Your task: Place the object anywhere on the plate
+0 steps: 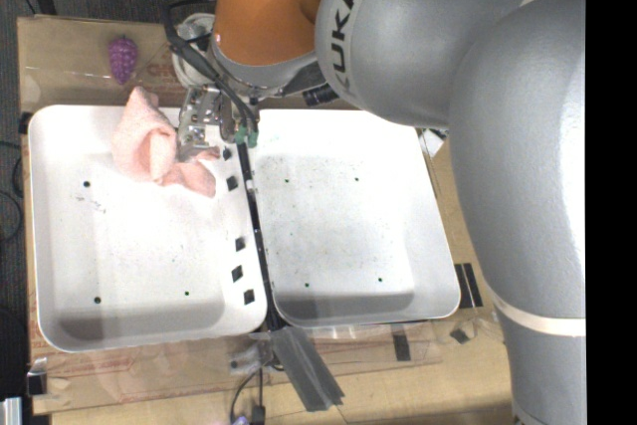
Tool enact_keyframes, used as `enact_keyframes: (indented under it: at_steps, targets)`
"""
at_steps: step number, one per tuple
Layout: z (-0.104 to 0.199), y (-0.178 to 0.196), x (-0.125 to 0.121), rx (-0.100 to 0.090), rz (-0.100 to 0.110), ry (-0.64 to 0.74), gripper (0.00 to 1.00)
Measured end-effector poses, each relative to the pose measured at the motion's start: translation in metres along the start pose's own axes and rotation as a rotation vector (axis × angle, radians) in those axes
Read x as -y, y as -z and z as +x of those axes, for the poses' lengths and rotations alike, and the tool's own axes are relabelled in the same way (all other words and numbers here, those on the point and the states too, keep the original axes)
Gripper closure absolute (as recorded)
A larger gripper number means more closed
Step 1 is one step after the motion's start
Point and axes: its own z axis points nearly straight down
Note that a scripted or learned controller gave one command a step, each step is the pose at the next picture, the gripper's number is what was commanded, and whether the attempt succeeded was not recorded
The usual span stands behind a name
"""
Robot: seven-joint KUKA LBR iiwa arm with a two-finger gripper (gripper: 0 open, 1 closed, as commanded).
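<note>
The gripper [204, 136] sits low over the left bin [60, 244], right against a crumpled pink cloth [149, 146] in its upper corner. A purple grape bunch [122, 59] lies outside the bin.

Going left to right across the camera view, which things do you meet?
Purple grape bunch → pink cloth → gripper → right bin → grey arm.
</note>
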Motion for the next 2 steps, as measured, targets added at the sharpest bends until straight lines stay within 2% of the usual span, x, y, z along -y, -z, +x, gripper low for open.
enact_keyframes:
  at_steps: [1, 2]
  targets:
    - [0.0158, -0.0011, -0.049, -0.001, 0.001, 0.085, 1.0]
    - [0.0156, -0.001, -0.0487, 0.0, 0.001, 0.084, 0.0]
